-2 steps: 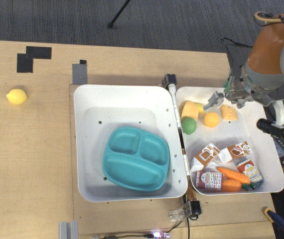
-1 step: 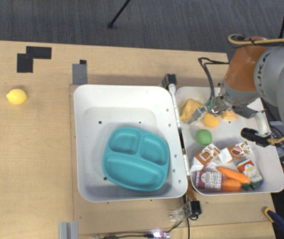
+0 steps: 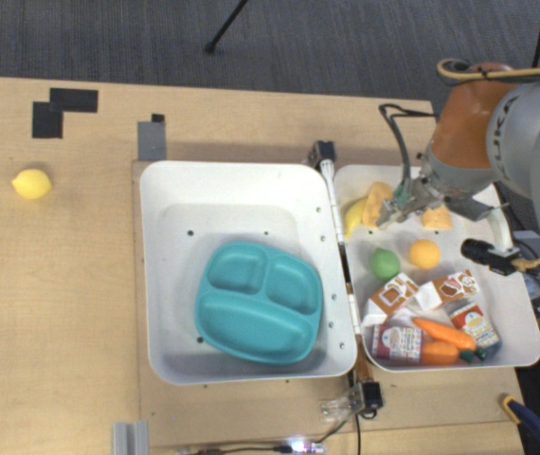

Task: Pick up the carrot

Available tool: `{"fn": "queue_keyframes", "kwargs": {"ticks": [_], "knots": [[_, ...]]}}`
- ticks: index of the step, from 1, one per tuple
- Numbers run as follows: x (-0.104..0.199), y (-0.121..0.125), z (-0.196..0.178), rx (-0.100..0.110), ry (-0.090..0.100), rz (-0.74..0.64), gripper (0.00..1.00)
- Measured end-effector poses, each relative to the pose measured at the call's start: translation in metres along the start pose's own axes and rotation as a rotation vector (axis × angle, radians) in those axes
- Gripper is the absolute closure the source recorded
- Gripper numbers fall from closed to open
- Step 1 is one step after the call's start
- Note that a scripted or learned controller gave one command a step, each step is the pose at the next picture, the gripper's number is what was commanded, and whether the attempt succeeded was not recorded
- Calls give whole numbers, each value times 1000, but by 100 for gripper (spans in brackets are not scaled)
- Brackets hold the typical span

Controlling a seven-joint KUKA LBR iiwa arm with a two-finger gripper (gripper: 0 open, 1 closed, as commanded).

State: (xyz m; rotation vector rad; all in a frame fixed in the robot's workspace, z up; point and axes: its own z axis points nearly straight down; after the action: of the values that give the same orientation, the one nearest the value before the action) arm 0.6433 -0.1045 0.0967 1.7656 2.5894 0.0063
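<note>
I see the carrot [image 3: 443,334] lying in the right bin [image 3: 526,335], near its front right corner, orange with a green end pointing right. It rests across a red and white packet [image 3: 398,341], and a second orange piece [image 3: 440,354] lies just in front of it. Touching its far side is a small red and white carton [image 3: 477,323]; two more brown and white cartons [image 3: 396,293] and [image 3: 458,285] sit just behind, with a white piece between them. All of these packs carry print, but it is too small for me to read.

Further back in the same bin are a green ball-like fruit [image 3: 385,262] and an orange fruit [image 3: 424,253], apart from each other. At the bin's far end lie a yellow banana-like piece [image 3: 353,217] and pale yellow wedges [image 3: 378,202].

The gripper [image 3: 405,203] hangs over that far end, just beside the wedges and well apart from the carrot. I cannot tell how it is set or whether it touches anything.

The left bin [image 3: 171,197] holds a teal divided tray [image 3: 258,300]. A lemon [image 3: 31,185] sits on the bench [image 3: 52,301] far to the left, near black tape marks [image 3: 60,110].
</note>
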Motion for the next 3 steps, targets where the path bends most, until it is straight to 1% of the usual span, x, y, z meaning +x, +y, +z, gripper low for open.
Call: {"fn": "queue_keyframes", "kwargs": {"ticks": [1,2,3], "knots": [[0,0,0,0,0,0,0],[0,2,-11,-4,-2,-2,100],[0,2,-11,-4,-1,-2,0]]}}
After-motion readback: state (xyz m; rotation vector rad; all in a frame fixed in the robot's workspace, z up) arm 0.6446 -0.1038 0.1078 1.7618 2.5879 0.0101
